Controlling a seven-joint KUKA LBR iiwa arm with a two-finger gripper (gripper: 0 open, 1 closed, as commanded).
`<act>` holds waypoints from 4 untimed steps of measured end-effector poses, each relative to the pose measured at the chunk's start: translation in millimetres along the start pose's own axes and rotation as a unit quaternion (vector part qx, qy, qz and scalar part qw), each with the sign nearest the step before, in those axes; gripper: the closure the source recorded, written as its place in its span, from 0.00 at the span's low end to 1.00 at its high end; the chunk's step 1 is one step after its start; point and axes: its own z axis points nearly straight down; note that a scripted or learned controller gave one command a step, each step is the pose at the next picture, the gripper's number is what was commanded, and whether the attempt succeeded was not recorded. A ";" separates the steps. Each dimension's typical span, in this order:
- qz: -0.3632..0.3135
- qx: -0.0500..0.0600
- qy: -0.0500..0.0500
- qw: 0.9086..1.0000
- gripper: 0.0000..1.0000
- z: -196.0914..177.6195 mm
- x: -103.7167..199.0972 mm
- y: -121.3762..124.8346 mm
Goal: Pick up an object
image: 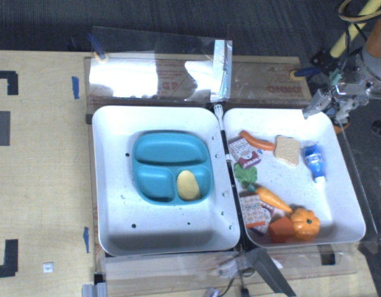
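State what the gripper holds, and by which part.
Nothing seen held: the gripper hangs at the right white bin's top right corner, away from the items.

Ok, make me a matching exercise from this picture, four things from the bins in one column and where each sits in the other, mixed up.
Things:
1. lemon
2. pumpkin
3. blue tube
4. slice of bread

Places:
A. right bin, near its right wall
B. on the blue tray in the left bin
C. right bin, front corner
D. right bin, toward the back, beside the hot dog

Pairs: 1-B, 2-C, 3-A, 4-D
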 end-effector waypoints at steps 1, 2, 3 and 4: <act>-0.075 -0.005 -0.001 0.997 0.00 146.5 -13.3 -19.1; -0.039 -0.009 -0.003 0.999 0.00 5.8 -15.6 -22.1; -0.034 0.004 0.006 0.999 0.00 140.1 -20.7 -37.2; -0.033 -0.002 0.002 0.999 1.00 124.2 -23.4 -33.9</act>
